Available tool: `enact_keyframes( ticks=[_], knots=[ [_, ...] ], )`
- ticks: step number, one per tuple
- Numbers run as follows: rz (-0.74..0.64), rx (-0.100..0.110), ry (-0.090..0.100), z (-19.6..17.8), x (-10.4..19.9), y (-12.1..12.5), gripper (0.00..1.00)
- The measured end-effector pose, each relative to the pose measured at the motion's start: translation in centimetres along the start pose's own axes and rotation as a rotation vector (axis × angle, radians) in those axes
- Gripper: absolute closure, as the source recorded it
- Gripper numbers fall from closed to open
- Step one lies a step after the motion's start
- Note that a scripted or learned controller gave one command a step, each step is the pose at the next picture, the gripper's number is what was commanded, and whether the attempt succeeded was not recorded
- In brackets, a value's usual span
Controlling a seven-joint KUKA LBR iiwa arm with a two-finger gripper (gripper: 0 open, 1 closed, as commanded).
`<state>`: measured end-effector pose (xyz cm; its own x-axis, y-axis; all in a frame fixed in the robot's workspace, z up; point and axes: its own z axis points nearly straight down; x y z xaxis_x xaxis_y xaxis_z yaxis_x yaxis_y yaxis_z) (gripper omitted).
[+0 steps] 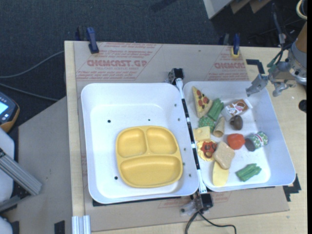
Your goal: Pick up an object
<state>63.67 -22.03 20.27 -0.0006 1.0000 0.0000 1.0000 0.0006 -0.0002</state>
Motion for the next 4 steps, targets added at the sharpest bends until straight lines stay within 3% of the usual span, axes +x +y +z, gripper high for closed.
enact_keyframes(
  ticks=[1, 2, 3, 4],
  knots=[
    [-0.001, -0.022, -0.004, 9.4, 7.2, 1.9, 0.00],
    [0.008, -0.011, -0.001, 10.9, 5.1, -8.1, 0.00],
    [0.003, 0.000, 0.000, 11.8, 8.0, -13.0, 0.00],
    [-0.003, -0.008, -0.007, 11.7, 9.5, -6.4, 0.00]
  ],
)
